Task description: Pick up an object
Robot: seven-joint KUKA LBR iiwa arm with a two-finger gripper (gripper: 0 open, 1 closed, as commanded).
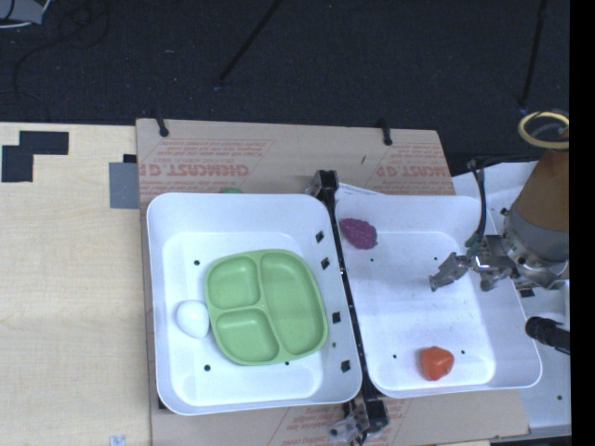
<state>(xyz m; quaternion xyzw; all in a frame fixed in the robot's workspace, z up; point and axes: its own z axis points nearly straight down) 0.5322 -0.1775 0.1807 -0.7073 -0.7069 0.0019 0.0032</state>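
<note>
1. So the end effector (pixel 453 273) is hanging over the right bin (pixel 521 365), toward its right-hand side, and its fingers are looking spread apart with nothing sitting between them, so I'm calling it open and empty
2. Closest candidates: a purple lumpy object (pixel 359 232) is lying near the top-left corner of that same bin, well apart from the end effector, and an orange-red object (pixel 435 362) is sitting near the bin's front edge, below and a bit left of the fingers. Neither one is touching the end effector
3. Moving over to the left bin (pixel 167 249): a green divided plate (pixel 266 306) is taking up the middle, and a white egg-shaped thing (pixel 192 319) is resting just beside the plate's left edge
4. Both bins are sitting on a cardboard sheet (pixel 279 156) on the tabletop (pixel 65 295)
5. Progress-wise, I'm guessing the pick is basically not started yet: nothing is being gripped or lifted. What's left is choosing an object, lowering onto it, closing, and raising it out
</note>
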